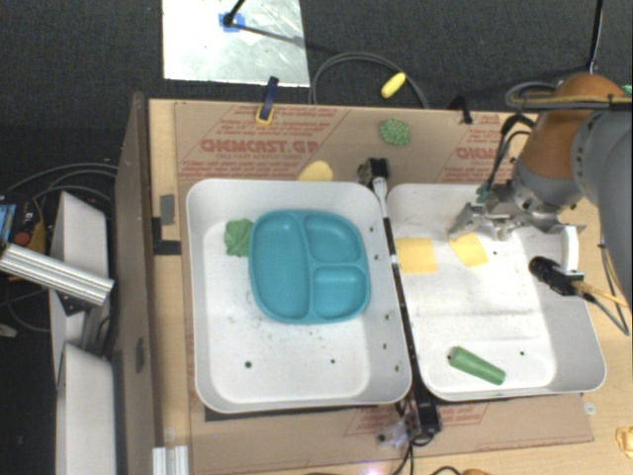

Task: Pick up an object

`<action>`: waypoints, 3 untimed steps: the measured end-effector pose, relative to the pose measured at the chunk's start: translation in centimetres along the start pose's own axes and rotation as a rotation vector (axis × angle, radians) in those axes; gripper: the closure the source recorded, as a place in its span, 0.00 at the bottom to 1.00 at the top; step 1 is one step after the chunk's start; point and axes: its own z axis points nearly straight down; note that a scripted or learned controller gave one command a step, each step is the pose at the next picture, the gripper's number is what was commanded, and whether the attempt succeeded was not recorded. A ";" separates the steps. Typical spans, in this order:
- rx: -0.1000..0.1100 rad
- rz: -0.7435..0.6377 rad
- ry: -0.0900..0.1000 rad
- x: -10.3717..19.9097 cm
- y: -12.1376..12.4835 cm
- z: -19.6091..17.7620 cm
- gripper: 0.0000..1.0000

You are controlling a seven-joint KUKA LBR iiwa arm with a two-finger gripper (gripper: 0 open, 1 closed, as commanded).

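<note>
Yellow block [470, 251], flat, tilted, in right bin [579, 359] w/ 2nd yellow block [416, 256] & green cylinder [478, 365]. Left bin [213, 364]: teal tray [309, 266]. Tool [482, 218] state: can't tell.

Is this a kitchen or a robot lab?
Most likely a robot lab. A grey arm's gripper reaches over two white bins on a cardboard-covered bench. The blue divided plate, yellow blocks and green piece look like toy items for practice, and loose cables run around.

grey arm [584, 156] reaches in from right, claw [482, 222] lowered.
</note>
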 end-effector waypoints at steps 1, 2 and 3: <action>-0.003 0.001 -0.001 -2.4 -0.4 -3.5 0.00; 0.003 -0.005 0.003 1.6 -1.3 0.2 0.00; -0.003 -0.005 0.001 1.4 -1.1 -1.0 1.00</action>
